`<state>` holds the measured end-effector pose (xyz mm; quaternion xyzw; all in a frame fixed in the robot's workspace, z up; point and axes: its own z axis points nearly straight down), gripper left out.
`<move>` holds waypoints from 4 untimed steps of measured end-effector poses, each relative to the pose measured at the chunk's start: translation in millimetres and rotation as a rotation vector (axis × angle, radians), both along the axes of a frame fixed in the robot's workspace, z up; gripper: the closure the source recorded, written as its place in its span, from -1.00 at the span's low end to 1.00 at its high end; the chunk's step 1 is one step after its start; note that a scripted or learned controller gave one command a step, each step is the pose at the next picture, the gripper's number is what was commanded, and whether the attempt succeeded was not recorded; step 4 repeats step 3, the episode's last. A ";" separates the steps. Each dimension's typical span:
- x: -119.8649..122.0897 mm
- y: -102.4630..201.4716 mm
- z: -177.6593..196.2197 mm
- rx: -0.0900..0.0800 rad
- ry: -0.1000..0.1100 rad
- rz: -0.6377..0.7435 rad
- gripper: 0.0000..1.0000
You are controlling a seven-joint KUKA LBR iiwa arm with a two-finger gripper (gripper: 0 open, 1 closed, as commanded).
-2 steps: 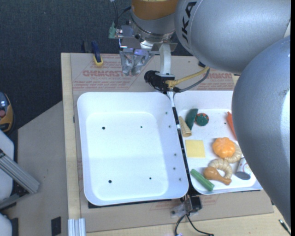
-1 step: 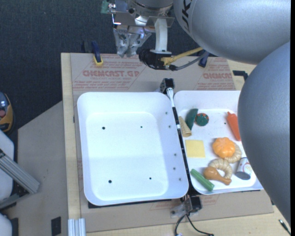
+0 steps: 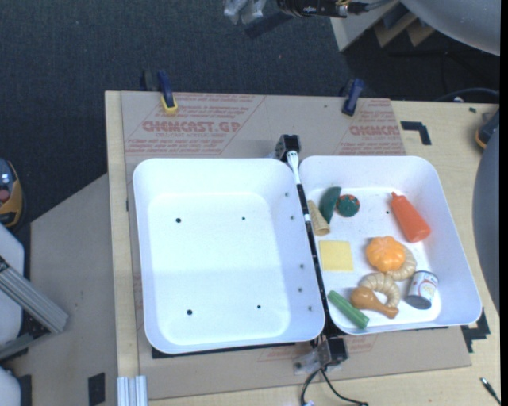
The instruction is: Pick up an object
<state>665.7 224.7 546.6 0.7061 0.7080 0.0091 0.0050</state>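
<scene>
Two shallow white bins sit side by side on a board-covered bench (image 3: 238, 119), seen from above at a slant. The left bin (image 3: 159, 238) shows four small dark dots on its floor. The right bin (image 3: 452, 230) holds all the objects: an orange bottle (image 3: 409, 217) lies toward its far right, a dark green vegetable with a red-spotted round piece (image 3: 341, 204) lies toward the far left, and a tan cone (image 3: 317, 219) rests just beside the shared wall. A yellow square slice (image 3: 336, 255) lies near the middle, with a round orange fruit (image 3: 388, 254) to its right (a pale twisted pastry (image 3: 383, 282) curls just near of it). At the near edge lie a green stick (image 3: 348, 309), a brown drumstick (image 3: 373, 300) and a small can (image 3: 422, 289). The gripper (image 3: 248, 10) hangs at the far edge of the frame, well apart from both bins; whether its fingers are released or clenched cannot be told.
</scene>
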 end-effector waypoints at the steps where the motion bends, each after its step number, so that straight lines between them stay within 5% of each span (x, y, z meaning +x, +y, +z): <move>1: -1.8 -56.0 -122.5 -0.010 0.033 -0.009 1.00; 2: 0.7 -35.3 -43.3 -0.003 0.010 0.000 1.00; 3: -14.7 -148.4 -7.2 -0.009 0.011 -0.015 1.00; 4: -14.7 -148.4 -7.2 -0.009 0.011 -0.015 1.00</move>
